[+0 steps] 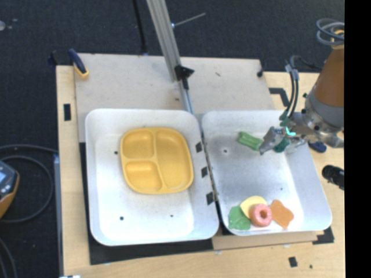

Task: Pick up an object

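A small green block (249,139) lies in the upper part of the right bin (301,178). My gripper (274,143) hangs just to the right of it, low over the bin, at the end of the grey arm with the orange band (331,83). I cannot tell whether it touches the block. At the near edge of the same bin sits a cluster of toys: a green piece (237,218), a yellow piece (253,204), a pink ring (262,215) and an orange piece (282,213).
The left bin (104,213) holds a yellow divided plate (156,160). A metal post (165,30) rises at the back between the bins. Cables and a black part lie to the right of the bench.
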Tool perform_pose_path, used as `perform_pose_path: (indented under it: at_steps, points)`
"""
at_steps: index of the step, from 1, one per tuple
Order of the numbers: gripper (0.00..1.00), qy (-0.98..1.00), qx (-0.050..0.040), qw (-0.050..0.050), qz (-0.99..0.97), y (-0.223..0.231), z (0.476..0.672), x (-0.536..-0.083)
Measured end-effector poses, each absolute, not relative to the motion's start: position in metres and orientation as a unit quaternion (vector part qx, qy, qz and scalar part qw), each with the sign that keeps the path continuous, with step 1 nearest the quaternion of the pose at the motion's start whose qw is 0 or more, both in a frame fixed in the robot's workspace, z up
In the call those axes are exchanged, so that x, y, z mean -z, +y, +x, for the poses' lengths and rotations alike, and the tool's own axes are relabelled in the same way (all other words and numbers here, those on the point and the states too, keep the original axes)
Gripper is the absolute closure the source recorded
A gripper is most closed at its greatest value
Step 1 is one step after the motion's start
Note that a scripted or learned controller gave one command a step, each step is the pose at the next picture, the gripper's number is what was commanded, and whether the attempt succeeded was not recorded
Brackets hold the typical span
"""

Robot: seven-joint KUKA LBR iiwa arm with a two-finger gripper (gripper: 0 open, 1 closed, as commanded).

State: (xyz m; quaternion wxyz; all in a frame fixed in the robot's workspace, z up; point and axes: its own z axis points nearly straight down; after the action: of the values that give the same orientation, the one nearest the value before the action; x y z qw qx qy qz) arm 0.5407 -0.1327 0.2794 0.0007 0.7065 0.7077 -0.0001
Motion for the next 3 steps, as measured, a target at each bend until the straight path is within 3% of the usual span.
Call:
perform_pose_path:
  at_steps: [1,2,3]
  points:
    - [0.00,0.708,0.0001,0.001,0.706,-0.133,0.541,-0.279]
    - [0.00,0.707,0.0013,-0.001,0.707,-0.124,0.544,-0.225]
    - [0.00,0.707,0.0014,-0.001,0.707,-0.123,0.533,-0.173]
